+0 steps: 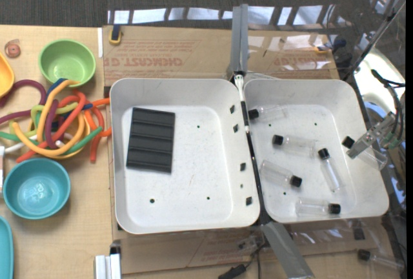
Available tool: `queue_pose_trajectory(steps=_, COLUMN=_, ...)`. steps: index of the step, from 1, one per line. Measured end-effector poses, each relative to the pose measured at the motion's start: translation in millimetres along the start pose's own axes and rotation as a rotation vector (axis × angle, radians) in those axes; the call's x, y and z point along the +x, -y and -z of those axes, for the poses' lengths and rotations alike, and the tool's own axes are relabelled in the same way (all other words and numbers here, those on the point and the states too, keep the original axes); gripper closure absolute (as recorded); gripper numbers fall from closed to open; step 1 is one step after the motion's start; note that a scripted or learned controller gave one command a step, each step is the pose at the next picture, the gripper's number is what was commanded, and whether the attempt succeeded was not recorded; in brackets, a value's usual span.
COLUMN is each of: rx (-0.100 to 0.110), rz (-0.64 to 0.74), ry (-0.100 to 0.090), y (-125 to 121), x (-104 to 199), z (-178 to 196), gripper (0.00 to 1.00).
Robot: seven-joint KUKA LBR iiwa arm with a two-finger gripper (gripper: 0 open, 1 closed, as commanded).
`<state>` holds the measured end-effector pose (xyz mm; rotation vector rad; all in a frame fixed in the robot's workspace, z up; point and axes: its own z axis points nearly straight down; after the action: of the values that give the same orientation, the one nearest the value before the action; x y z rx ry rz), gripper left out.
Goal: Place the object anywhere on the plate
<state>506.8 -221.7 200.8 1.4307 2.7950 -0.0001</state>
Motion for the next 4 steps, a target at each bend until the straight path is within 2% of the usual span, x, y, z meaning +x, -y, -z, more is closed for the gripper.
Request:
queue_pose_trajectory(steps=1, rx=0.001, rz=0.103, ry=-0.002, y=11.9, x=8.6, z=-18.3, gripper=1.0)
queue_pose_trajectory(steps=2, rx=0.0, rz=0.272, ry=-0.002, y=22.9, x=16.8, z=-21.8, gripper=1.0)
queue_pose_trajectory(steps=3, rx=-0.001, rz=0.37, ry=0.001, y=-38.2, x=-27.0, z=-26.0, gripper=1.0)
queue_pose_trajectory(steps=4, rx=-0.001, rz=0.474, ry=-0.001, y=-1.2, x=-1.1, z=-27.4, gripper=1.0)
